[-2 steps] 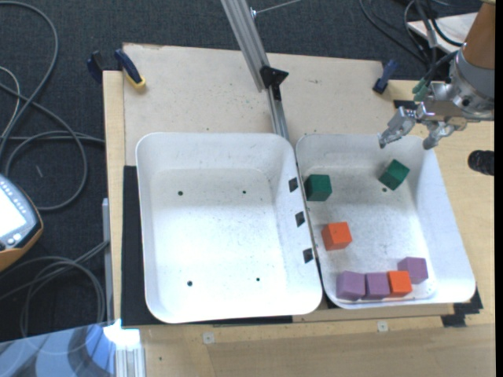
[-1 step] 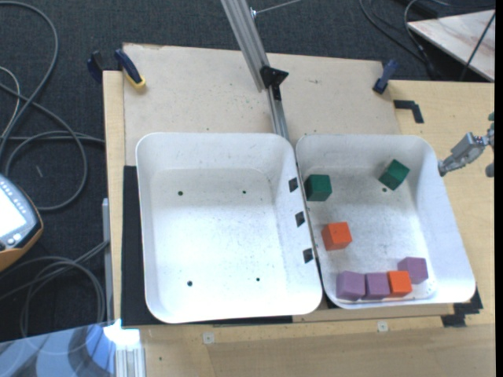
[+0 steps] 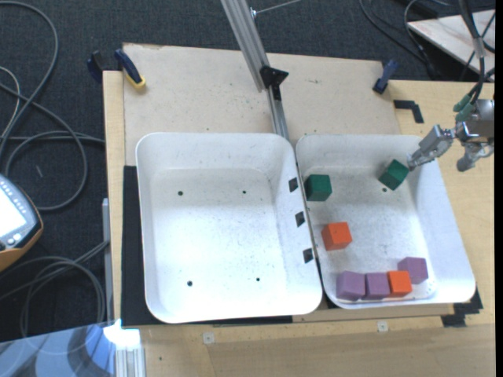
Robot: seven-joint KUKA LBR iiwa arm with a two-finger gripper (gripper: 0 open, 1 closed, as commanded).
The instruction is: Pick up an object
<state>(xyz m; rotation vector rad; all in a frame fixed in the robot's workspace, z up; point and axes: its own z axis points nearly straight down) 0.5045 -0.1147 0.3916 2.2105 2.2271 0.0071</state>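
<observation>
My gripper (image 3: 438, 162) hangs over the far right rim of the right bin (image 3: 448, 226), with its fingers spread apart, so it is open. One finger (image 3: 424, 148) reaches down-left, and its tip touches a tilted green cube (image 3: 394, 174). That cube sits outside the gap, not between the fingers. A second green cube (image 3: 317, 187) rests near the bin's left wall. An orange cube (image 3: 337, 236) lies in the middle of the bin.
Along the right bin's front wall sit two purple blocks (image 3: 363, 285), a small orange block (image 3: 400, 283) and another purple block (image 3: 414, 269). The left bin (image 3: 157, 179) stands beside it. A slanted metal pole (image 3: 250, 38) rises behind the bins.
</observation>
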